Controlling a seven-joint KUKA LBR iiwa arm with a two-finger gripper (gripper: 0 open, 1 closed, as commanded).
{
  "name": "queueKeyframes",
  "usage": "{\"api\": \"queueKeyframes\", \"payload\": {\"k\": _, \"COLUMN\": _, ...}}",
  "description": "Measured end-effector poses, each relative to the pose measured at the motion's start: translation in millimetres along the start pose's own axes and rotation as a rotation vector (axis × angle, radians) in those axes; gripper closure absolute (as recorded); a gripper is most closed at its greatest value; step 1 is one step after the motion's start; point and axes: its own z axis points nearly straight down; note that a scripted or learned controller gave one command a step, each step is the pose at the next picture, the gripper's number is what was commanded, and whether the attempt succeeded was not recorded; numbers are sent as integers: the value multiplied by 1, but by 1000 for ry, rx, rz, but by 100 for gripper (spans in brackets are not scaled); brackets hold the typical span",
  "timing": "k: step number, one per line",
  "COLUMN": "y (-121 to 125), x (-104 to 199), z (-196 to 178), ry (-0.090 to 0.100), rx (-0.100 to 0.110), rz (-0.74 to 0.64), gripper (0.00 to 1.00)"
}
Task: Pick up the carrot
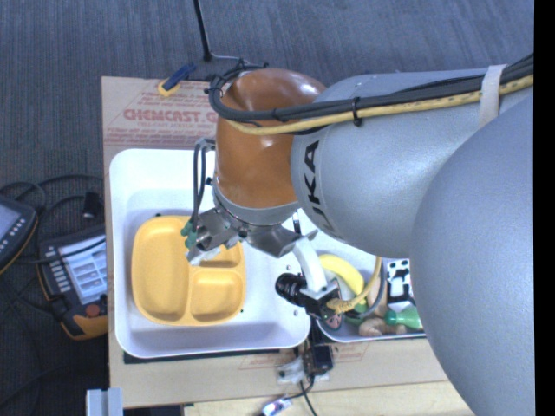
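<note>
Grey ribbed carpet fills the upper part of my frame, and below it sits the table (117,380) with a sheet of brown printed cardboard (152,115) lying under the bins. From my seat I see the big grey arm with its orange band (260,141) sweeping in from the right and covering most of the right half of the frame.

At lower left lies the shallow white plastic bin (126,176), and inside it rests a yellow divided plastic tray (169,276) with three compartments. My pincer (198,239) hangs over the upper right corner of that tray, its metal tips low and close to the tray's rim. I cannot tell whether the tips are spread or pressed together, and I see nothing caught between them.

Toward the lower right, a second white bin (347,334) peeks out under the arm. It holds a yellow plastic banana (342,276), a green plastic item (406,319) and some brownish pieces beside it. I cannot make out the carrot with any certainty among them.

Far left, on the carpet, lies a dark handheld control pendant (16,228) with its cables.
</note>
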Motion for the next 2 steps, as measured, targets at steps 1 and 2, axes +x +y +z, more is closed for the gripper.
{"api": "queueKeyframes", "payload": {"k": 1, "y": -6, "x": -14, "z": -10, "ry": 0, "rx": -2, "rz": -497, "gripper": 100}}
{"api": "queueKeyframes", "payload": {"k": 2, "y": -3, "x": -26, "z": 19, "ry": 0, "rx": 0, "rz": -348, "gripper": 100}}
